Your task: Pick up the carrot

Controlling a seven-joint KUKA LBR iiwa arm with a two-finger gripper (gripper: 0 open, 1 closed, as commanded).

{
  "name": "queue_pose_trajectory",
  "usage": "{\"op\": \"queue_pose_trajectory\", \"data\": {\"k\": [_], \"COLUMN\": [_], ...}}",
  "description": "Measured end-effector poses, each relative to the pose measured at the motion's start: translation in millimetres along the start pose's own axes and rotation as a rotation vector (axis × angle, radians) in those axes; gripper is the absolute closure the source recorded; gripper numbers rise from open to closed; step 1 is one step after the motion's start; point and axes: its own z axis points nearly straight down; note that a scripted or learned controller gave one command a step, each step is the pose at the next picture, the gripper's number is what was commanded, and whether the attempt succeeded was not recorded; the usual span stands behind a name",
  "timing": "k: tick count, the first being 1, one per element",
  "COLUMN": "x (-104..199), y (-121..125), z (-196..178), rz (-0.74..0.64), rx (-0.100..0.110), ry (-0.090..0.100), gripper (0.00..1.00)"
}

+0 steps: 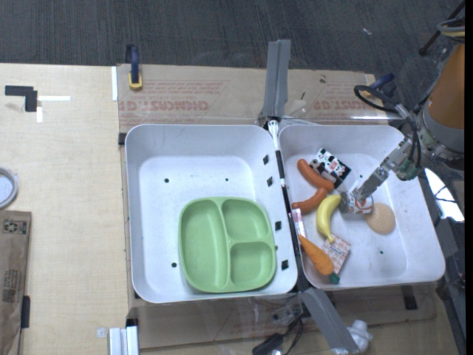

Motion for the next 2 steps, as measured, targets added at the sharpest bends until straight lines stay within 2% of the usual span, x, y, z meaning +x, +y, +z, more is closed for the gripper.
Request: {"op": "queue_pose_trajectory", "data": {"k": [1, 2], "x": [21, 49], "y": [-2, -29], "z": [88, 167], "rz": [-0.411, -0.666], "rx": [0.0, -0.002], "ry": [0.002, 0.0], "gripper": [0.0, 0.0]}}
